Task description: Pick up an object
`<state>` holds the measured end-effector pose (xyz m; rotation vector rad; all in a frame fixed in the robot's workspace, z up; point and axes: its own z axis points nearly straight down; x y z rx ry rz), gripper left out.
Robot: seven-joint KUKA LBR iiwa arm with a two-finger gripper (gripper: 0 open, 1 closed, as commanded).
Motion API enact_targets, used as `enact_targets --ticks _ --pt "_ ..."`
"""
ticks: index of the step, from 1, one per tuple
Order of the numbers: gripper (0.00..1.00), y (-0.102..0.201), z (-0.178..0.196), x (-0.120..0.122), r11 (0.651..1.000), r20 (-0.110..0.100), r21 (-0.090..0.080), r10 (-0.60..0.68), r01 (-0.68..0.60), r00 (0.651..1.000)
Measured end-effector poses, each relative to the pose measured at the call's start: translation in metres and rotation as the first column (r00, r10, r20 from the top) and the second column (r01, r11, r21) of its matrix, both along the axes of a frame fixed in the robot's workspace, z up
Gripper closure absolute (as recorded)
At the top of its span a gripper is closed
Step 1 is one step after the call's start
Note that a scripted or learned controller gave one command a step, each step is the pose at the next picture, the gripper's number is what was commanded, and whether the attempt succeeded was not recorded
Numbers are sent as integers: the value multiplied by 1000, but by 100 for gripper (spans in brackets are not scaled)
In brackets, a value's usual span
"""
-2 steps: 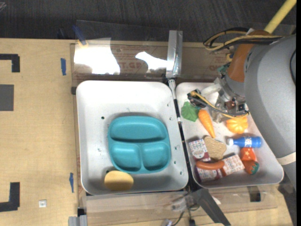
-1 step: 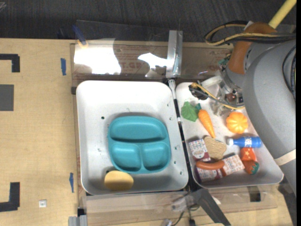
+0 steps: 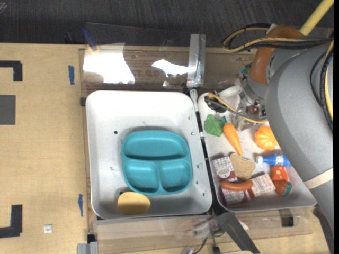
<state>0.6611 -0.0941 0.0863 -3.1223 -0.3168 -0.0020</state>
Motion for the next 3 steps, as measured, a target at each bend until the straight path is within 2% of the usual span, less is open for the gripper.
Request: enact_targets --ticks 3 --pt "100 -12 11 -1 1000 3 1 1 -1 1000"
